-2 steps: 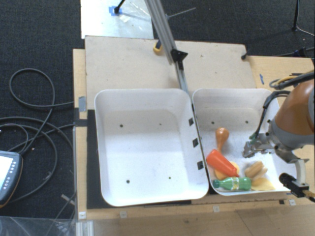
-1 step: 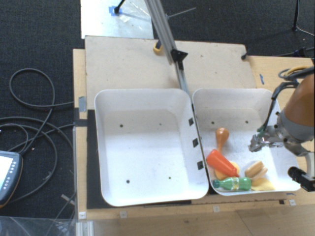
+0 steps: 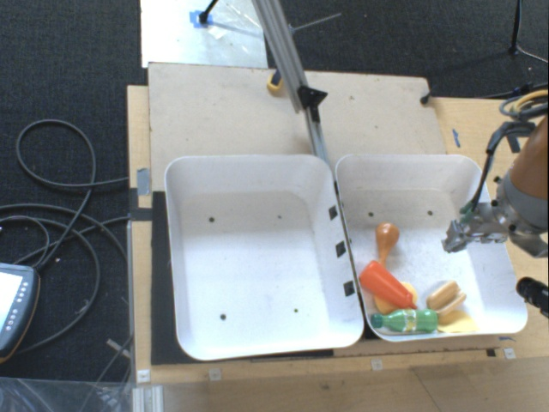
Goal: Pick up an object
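The right bin (image 3: pixel 412 172) holds several toy foods near its front. A small orange pear-like piece (image 3: pixel 387 237) lies mid-bin. An orange-red carrot (image 3: pixel 384 283) rests on a yellow piece (image 3: pixel 407 299). A hot-dog bun (image 3: pixel 446 296) lies at the front right, and a green bottle (image 3: pixel 407 320) lies along the front wall. My gripper (image 3: pixel 458 236) hangs at the bin's right side, above and right of the bun, apart from all the objects. I see nothing held in it.
The left bin (image 3: pixel 249 256) stands beside the right one, with black clips (image 3: pixel 340 249) on the shared wall. A grey pole (image 3: pixel 287 45) slants across the back board. Cables (image 3: pixel 51 196) and a pendant (image 3: pixel 13 303) lie on the floor at left.
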`<state>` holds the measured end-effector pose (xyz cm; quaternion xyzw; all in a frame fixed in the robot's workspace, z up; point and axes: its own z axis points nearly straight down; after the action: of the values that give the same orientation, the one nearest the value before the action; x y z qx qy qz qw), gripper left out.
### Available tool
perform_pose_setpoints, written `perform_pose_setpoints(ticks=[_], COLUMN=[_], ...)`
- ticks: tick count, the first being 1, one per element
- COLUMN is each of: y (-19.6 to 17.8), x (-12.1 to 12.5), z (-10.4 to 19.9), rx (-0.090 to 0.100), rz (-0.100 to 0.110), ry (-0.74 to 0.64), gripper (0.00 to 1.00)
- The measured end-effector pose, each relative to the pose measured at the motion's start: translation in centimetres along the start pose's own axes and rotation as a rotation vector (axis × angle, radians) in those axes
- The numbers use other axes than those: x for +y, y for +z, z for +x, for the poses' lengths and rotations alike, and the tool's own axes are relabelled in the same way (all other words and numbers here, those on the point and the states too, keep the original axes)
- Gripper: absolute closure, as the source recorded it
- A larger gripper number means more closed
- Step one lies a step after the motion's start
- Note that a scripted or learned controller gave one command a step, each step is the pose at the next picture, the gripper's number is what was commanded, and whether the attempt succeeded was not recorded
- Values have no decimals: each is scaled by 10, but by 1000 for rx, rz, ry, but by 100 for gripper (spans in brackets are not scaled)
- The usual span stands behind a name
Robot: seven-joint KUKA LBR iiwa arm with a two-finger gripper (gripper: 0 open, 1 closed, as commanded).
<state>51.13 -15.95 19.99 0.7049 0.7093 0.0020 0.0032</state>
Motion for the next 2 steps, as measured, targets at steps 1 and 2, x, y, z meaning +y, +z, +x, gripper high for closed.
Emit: perform_pose_setpoints(ticks=[1, 2], y=[-38, -28], x=[2, 24], z=[-1, 53], rx=[0, 3], rz=[1, 4], ry=[1, -5], gripper=[100, 100])
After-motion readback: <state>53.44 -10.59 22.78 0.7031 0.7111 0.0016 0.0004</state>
